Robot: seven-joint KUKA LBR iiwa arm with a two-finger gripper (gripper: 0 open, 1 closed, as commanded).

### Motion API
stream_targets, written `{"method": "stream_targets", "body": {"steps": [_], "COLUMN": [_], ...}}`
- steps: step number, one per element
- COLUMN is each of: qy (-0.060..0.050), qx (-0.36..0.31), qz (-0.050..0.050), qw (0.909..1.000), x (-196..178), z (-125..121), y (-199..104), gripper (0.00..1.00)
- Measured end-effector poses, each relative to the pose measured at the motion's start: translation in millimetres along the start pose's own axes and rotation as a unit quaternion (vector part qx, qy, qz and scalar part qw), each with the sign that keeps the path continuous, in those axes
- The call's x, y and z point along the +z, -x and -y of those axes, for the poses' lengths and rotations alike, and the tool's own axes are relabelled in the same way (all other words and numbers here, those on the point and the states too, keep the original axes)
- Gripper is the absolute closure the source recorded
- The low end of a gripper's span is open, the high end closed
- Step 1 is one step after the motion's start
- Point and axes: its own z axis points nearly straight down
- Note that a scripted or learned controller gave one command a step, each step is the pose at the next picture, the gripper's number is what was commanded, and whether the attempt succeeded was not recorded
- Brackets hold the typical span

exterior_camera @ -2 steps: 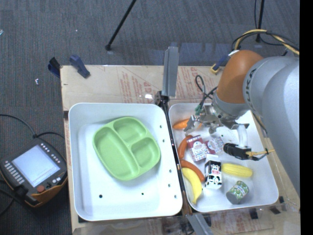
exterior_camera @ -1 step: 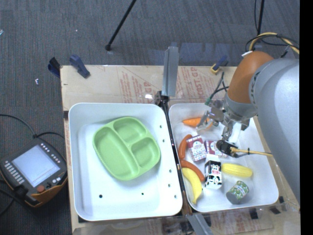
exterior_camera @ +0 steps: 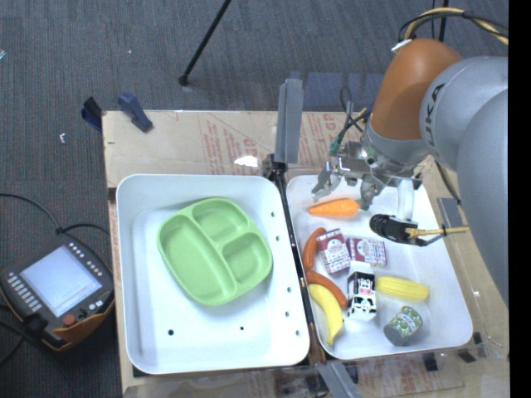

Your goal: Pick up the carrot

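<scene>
One step is in hand: approach. The released claw (exterior_camera: 342, 195) hovers over the carrot (exterior_camera: 333, 208); next, descend and clench.

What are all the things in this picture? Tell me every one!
left bin: 1, white, bench
right bin: 1, white, beside it
plate: 1, green, left bin
carrot: 1, orange, right bin, top
sausages: 2, orange-red, right bin, left edge
banana: 1, yellow, bottom left
boxes: 2, red-white, middle
cow carton: 1, black-white, below boxes
corn: 1, yellow, right side
can: 1, green, bottom right
arm: 1, grey-orange
gripper: 1, open, above carrot
</scene>
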Motion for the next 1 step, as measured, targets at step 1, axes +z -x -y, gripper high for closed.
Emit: {"method": "stream_targets", "body": {"steps": [1], "qy": [0.015], "qx": [-0.045], "qz": [-0.006], "qw": [0.9989], "x": [20.1], "z": [1.4], "y": [8.7], "gripper": [0.0]}}
